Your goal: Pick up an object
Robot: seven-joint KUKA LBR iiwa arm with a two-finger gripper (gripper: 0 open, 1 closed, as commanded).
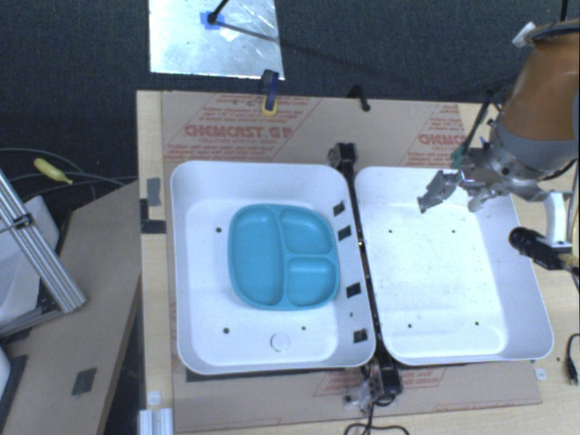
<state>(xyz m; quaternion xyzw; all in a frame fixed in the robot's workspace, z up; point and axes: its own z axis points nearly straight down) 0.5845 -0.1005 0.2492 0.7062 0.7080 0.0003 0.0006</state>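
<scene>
You have the tabletop [227, 120] under everything, a tan board printed in red with what reads as "CHEMCAST GP", once near its top left and again, mostly cut off, at its top right. On it sit 2 shallow white bins side by side. The left bin [204, 198] holds the blue divided plate [281, 256], which has 3 compartments and lies flat near the bin's middle; that is the only loose thing you can pick here. A small round mark sits on that bin's floor just below the plate. The right bin [453, 333] shows bare white floor with a few dark dots.

The arm [544, 89] comes in from the right, its orange band above the grey wrist, and hangs over the right bin's upper right part. The pincer [458, 193] points left and down over that bin, well apart from the plate, with nothing between its fingers; you cannot tell from here whether they are apart or together.

Behind the tabletop lies a shiny silver sheet [216, 24] with a blue tab on it. A yellow clamp [269, 93] grips the board's back edge. Black clips [349, 234] run along the seam between the bins
</scene>
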